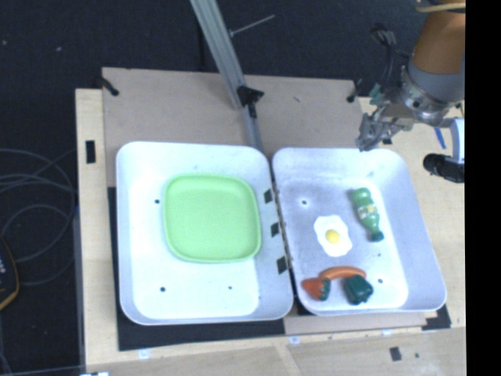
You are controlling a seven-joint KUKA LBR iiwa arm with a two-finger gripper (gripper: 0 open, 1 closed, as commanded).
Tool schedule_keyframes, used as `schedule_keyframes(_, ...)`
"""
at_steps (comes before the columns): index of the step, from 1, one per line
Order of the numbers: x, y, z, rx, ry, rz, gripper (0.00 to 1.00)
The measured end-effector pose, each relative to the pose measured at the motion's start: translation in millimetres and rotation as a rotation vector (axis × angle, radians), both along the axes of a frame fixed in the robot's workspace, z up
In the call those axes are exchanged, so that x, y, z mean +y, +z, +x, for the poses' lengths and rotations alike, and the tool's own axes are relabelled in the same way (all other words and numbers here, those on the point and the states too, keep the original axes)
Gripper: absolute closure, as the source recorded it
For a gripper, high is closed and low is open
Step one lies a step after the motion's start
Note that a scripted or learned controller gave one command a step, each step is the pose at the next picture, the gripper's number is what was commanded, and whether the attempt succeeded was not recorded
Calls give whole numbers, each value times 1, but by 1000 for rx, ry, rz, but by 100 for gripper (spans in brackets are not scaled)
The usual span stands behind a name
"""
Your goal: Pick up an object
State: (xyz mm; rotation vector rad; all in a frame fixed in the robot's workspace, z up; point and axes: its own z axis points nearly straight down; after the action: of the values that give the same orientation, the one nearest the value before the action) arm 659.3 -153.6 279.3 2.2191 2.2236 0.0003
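Your two-finger gripper point(368, 141) hangs over the right white bin's point(419, 233) far rim; can't tell its state. Green plastic bottle point(365, 213) lies nearest, inside. Descend here and you'll likely clip the rim.

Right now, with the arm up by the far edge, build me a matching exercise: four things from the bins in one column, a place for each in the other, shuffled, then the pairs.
Things:
1. green plate
2. fried egg
3. green bottle
4. sausage

Places:
A. right bin, just right of the fried egg
B. left bin, alone
C. right bin, near its front edge
D. right bin, about the middle

Pairs: 1-B, 2-D, 3-A, 4-C
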Motion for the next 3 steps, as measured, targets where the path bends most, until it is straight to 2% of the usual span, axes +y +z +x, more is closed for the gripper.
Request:
schedule_keyframes(1,52,-2,-11,-1,1,0,100)
schedule_keyframes(2,97,-20,-30,1,0,0,100)
schedule_keyframes(3,139,-18,-46,-1,1,1,100)
